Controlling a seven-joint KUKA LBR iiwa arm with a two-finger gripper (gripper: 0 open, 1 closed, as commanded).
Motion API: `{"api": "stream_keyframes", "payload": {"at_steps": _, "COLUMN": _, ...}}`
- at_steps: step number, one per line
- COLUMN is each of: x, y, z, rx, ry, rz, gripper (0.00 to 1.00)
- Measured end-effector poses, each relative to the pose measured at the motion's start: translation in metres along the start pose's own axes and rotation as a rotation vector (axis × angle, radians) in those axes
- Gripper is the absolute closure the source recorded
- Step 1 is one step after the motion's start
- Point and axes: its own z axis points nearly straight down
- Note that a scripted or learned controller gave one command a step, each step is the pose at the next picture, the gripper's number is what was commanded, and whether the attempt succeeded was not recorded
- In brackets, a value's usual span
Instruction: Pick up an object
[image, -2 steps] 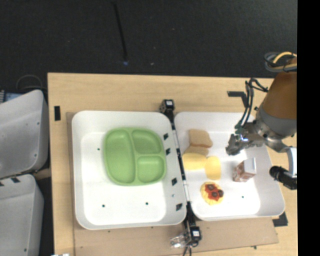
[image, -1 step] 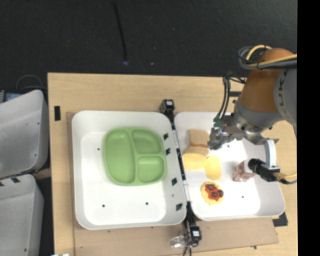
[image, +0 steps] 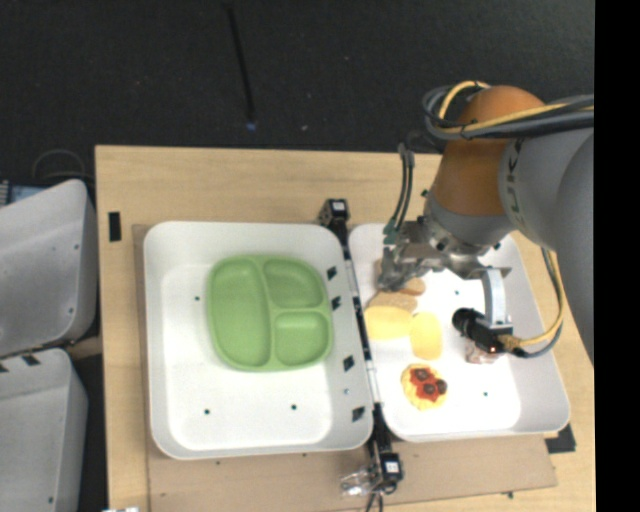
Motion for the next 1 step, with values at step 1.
{"api": "stream_keyframes", "payload": {"at_steps": 1, "x": 0.0566, "y": 0.0096, "z": -0.0036, "rx": 0.000, "ry": 0.001, "rz": -0.001, "gripper": 1.00}}
